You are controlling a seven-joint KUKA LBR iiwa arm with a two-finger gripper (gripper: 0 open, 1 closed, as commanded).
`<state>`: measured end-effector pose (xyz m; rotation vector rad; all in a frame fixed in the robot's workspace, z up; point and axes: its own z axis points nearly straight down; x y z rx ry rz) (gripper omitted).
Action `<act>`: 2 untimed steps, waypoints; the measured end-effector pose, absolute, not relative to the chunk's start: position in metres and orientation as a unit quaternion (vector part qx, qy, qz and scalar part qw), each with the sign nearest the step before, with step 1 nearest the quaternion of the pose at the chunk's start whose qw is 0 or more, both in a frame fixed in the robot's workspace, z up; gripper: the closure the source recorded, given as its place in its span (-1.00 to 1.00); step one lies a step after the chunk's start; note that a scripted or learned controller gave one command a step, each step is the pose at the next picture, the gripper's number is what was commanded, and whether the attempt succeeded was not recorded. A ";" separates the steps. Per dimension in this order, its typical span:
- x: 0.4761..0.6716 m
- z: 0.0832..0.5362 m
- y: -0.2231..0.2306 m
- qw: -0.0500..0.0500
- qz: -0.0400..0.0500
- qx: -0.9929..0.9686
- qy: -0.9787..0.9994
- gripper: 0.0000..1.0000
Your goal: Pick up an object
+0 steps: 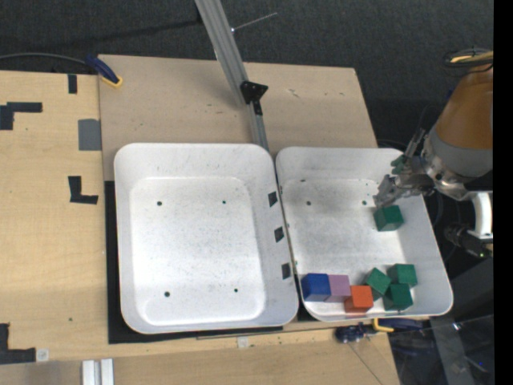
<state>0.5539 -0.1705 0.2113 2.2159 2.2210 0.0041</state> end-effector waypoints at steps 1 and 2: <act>0.554 0.204 -0.170 0.000 -0.001 0.707 0.707 1.00; 0.565 0.215 -0.123 0.000 0.001 0.705 0.709 1.00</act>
